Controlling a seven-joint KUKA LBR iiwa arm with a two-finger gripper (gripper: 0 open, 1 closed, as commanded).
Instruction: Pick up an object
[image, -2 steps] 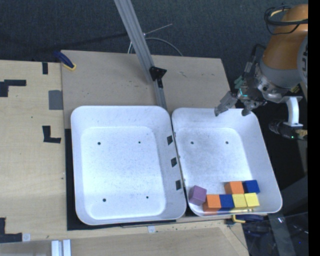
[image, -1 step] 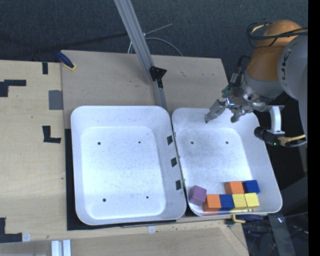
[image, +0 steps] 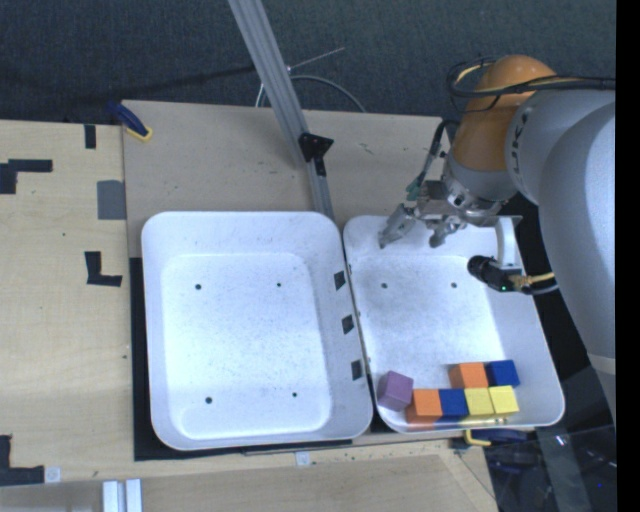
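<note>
I saw the gripper spread wide and holding nothing, above the far end of the right bin; the blocks, with a purple cube, lay clustered along the near rim, well apart toward the camera.

Two shallow white plastic bins sit side by side. Seven small cubes: two orange, two blue, two yellow, one purple.
</note>
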